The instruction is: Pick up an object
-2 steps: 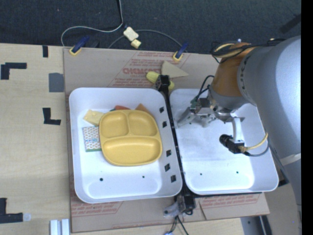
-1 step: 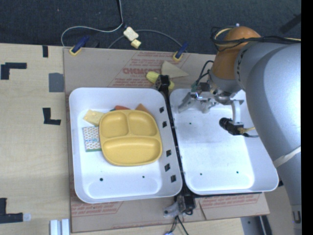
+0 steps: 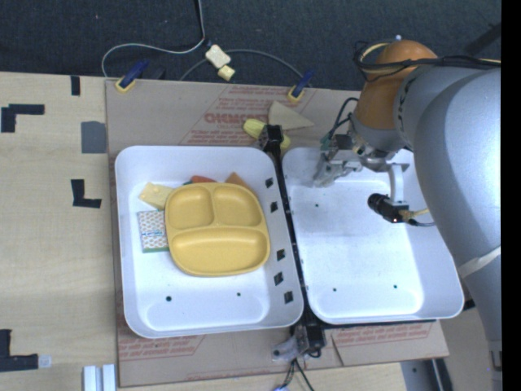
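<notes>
A yellow divided plate (image 3: pixel 217 228) lies in the left bin (image 3: pixel 155 308). A pale yellow piece (image 3: pixel 154 194) and a small patterned block (image 3: pixel 151 230) poke out from its left edge. Orange and red bits (image 3: pixel 213 179) peek out behind its far edge. My gripper (image 3: pixel 327 169) hangs low over the far left corner of the right bin (image 3: pixel 383 300), well right of the plate. Nothing shows between the gripper and the bin floor.
A black strip with clips (image 3: pixel 281 218) runs between the two bins. The grey arm (image 3: pixel 456 137) covers the right bin's far right side. A black fitting with a cable (image 3: pixel 389 208) hangs over that bin. A yellow object (image 3: pixel 255 126) and clamps lie on the cardboard behind.
</notes>
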Tool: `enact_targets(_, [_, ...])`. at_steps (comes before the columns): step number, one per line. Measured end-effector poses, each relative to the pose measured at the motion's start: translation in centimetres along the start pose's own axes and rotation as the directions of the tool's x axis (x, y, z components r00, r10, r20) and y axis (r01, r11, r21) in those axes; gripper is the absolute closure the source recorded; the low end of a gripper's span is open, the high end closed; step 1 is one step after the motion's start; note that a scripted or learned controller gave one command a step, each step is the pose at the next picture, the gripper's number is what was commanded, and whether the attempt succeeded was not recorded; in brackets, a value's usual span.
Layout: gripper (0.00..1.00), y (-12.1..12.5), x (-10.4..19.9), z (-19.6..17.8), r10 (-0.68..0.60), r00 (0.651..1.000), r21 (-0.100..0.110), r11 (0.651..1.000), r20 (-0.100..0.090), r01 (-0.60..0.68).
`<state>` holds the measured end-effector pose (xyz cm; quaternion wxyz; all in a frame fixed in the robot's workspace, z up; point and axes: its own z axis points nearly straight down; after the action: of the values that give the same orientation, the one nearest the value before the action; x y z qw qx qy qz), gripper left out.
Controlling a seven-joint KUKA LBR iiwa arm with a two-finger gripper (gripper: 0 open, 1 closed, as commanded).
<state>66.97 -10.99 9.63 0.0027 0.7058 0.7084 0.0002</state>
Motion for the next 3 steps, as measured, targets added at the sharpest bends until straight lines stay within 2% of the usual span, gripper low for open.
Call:
enact_targets(1, [1.00,-1.1,-4.3,-10.4,0.005,1.000,-0.003,1.000,-0.001,-0.005])
enact_targets(2, [1.00,-4.6,0.3,0.1,0.002,1.000,0.002,1.000,-0.003,-0.002])
enact_targets(3, [1.00,-5.7,-2.9,-14.1,0.004,1.000,-0.010,1.000,0.001,-0.004])
